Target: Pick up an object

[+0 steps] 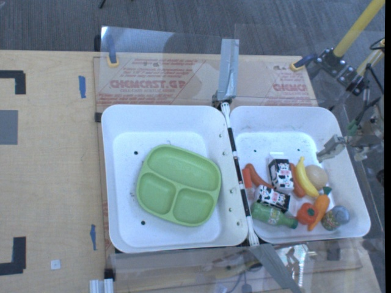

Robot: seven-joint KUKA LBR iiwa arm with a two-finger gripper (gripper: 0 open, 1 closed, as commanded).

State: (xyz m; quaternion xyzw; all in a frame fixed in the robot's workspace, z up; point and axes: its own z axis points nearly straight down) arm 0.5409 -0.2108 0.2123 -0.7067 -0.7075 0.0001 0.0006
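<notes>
Two shallow white bins side by side on a wooden desk (pixel 49 163), with a yellow banana (pixel 303 177) in the right bin (pixel 287 111) taken as the marker for everything else. Touching the banana on its right, a pale round egg-like piece (pixel 317 175). Just left of the banana, a cow-patterned carton (pixel 281 174) standing near upright; down and to the left of the banana, a second cow-patterned carton (pixel 272 197) lying tilted. Below that, further down-left of the banana, a green bottle (pixel 274 215) on its side. Well left of the banana, near the seam between the bins, an orange sausage-shaped toy (pixel 252 176). Below the banana, an orange carrot (pixel 319 207) with a smaller orange piece (pixel 305 214) against it, and down-right of the banana, a grey ball (pixel 335 217) near the bin's corner. Far left of the banana, in the left bin (pixel 111 163), a green divided plate (pixel 178 185) lying flat. Up and to the right of the banana, above the bin's right rim, the grey gripper (pixel 330 146), apart from every toy, holding nothing. Cannot tell whether the jaws are apart or together.
</notes>
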